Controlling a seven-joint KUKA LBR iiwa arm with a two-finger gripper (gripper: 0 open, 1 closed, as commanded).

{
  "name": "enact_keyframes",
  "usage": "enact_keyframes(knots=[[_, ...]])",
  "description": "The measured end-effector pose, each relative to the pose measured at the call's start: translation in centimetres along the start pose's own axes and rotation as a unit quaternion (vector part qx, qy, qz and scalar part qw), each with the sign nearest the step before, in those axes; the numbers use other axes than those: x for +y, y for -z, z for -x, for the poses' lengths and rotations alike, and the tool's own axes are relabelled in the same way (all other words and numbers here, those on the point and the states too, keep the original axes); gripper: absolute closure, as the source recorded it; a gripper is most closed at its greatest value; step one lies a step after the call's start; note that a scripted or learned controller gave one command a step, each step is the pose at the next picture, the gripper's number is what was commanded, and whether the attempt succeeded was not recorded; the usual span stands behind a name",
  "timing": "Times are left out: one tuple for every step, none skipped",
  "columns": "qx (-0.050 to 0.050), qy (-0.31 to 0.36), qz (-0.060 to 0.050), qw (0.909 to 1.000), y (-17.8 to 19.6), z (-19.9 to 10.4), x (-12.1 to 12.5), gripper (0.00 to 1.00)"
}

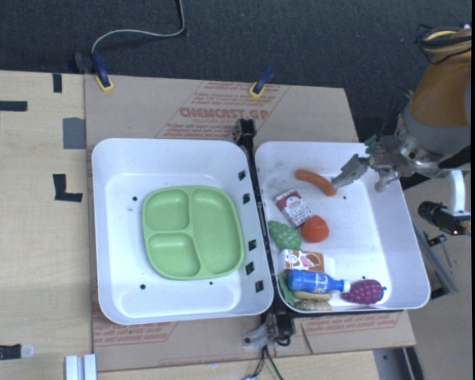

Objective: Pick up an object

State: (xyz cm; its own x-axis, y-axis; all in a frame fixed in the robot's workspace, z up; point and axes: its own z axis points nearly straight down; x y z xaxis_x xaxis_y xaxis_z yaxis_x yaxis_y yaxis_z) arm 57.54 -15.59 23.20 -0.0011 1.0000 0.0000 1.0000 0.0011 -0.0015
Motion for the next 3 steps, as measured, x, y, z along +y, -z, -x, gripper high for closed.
enact_keyframes(knots=[[0.0, 0.0, 0.005, 1.0, -13.4, -2.6, 2.4, 0.0], [0.0, -0.001, -0.002, 1.0, -14.7, -2.9, 8.8, 0.0], [0.0, -0.001, 0.002, 1.0, -14.6, -4.5, 0.9, 0.0]])
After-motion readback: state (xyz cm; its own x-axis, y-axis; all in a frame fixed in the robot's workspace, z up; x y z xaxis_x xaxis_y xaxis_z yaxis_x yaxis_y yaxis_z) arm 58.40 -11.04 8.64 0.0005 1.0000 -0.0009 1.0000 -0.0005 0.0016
